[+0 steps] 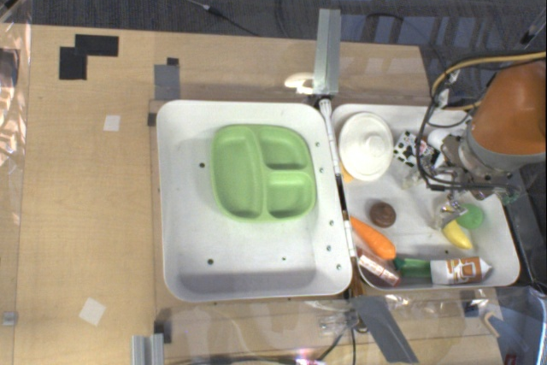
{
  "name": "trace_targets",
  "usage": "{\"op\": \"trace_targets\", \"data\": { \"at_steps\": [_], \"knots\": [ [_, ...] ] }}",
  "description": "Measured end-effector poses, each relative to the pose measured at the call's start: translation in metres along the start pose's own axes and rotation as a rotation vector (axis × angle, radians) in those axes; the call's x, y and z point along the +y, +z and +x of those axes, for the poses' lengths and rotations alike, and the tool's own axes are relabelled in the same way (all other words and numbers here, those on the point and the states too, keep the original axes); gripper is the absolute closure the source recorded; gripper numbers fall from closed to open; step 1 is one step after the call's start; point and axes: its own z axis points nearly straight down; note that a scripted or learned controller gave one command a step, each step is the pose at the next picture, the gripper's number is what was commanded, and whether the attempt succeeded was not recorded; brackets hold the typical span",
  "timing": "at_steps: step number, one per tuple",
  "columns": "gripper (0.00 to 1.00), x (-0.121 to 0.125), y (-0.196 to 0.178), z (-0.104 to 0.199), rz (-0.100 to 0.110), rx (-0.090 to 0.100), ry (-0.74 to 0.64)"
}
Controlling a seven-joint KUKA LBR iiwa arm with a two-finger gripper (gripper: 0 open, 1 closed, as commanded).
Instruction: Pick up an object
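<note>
The right bin (513, 256) holds several small objects. A white bowl (366, 145) sits at its back left, with a black-and-white spotted piece (405, 148) beside it. A brown round lump (382, 214) lies mid-bin, and an orange carrot (374, 238) lies near the front left. A green tube (413, 267) and a white bottle with a brown label (458, 270) lie along the front wall. A yellow and green toy fruit (462, 226) rests at the right. My gripper (449, 203) hangs under the orange-banded wrist (509, 111), low over the bin and just above that fruit.
The left bin (179, 269) carries a green divided plate (261, 172). A metal post (327, 51) stands behind the seam between the bins. Cables loop around the wrist on the right. The wooden bench stretches away to the left.
</note>
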Motion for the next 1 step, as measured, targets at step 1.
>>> {"op": "trace_targets", "data": {
  "at_steps": [1],
  "knots": [
    [0.0, 0.0665, -0.001, -0.0327, -0.004, -0.003, 0.076]
  ]
}}
